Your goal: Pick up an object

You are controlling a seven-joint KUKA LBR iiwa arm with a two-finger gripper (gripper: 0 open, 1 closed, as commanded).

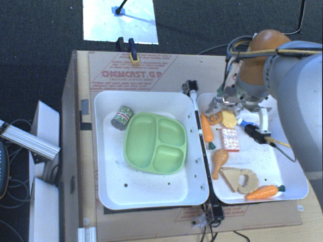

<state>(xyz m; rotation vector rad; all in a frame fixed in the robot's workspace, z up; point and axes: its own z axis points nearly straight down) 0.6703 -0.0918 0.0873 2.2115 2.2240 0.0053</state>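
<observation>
Nearest the camera, my counter (81,185) carries two white bins side by side. Left bin (108,185) holds a green divided plate (155,143) at its middle and a small tin can (121,117) lying just beside the plate's upper left corner. Right bin (292,183) holds the toy food: a carrot (262,191) at the near edge, a chicken drumstick (219,161), a second carrot (206,130) along the left wall, a red-and-white packet (230,139) and a yellow cheese slice (229,119). My hand (227,106) hangs low over the bin's far left corner, near the cheese; whether it is wide or narrow I cannot tell
</observation>
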